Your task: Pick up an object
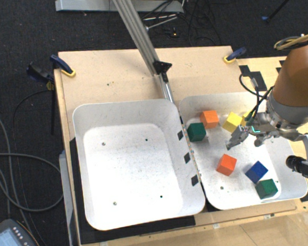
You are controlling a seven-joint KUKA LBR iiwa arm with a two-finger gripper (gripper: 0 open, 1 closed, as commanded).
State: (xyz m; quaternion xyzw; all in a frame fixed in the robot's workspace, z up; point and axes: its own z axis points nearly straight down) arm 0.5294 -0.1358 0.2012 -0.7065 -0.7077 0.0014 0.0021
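We saw the gripper (240,136) hanging in the right white bin (296,192), beside the small yellow cube (232,121); whether its claw was apart or together we could not tell. Nothing looked lifted: the orange cube (226,164), blue cube (256,171) and both green cubes (196,131) lay on the bin floor, so we judged the pick not yet made.
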